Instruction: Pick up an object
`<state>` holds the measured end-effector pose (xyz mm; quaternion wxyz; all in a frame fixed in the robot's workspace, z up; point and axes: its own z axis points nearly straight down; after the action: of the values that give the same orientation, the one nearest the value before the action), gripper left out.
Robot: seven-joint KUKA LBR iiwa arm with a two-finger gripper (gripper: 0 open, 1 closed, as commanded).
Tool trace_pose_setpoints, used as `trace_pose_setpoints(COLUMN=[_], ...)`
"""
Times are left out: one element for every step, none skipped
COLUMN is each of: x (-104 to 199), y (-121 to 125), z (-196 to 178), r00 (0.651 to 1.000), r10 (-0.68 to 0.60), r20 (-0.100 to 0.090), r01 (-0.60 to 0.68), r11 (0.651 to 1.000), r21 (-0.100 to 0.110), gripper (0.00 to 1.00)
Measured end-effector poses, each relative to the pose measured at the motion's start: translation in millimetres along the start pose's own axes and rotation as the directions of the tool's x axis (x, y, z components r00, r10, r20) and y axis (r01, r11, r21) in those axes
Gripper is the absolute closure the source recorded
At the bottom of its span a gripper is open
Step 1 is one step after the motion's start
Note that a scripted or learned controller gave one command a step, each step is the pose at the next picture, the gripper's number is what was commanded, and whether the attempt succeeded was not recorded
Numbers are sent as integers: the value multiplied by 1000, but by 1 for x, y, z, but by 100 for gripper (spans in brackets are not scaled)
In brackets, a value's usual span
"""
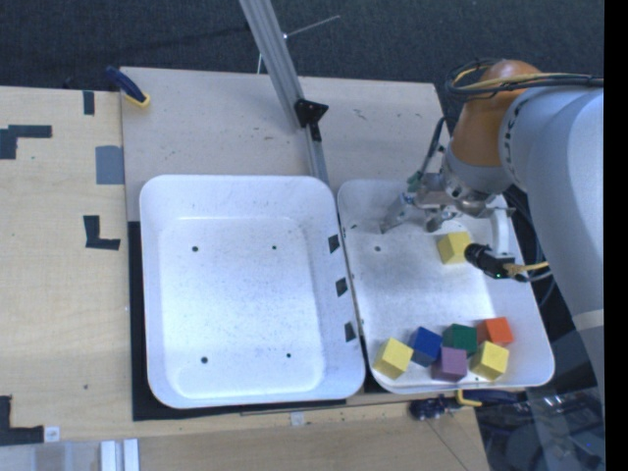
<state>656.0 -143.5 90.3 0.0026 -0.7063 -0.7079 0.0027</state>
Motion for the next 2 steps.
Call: trace_pose_setpoints(x=[1,3], y=[2,1], z=[-14,-78], r00=[1000,1000], r10=[-1,0], r20=[1,1], r01=[1,0], r11=[1000,1000], r21=[-6,-13], gripper=[100,100])
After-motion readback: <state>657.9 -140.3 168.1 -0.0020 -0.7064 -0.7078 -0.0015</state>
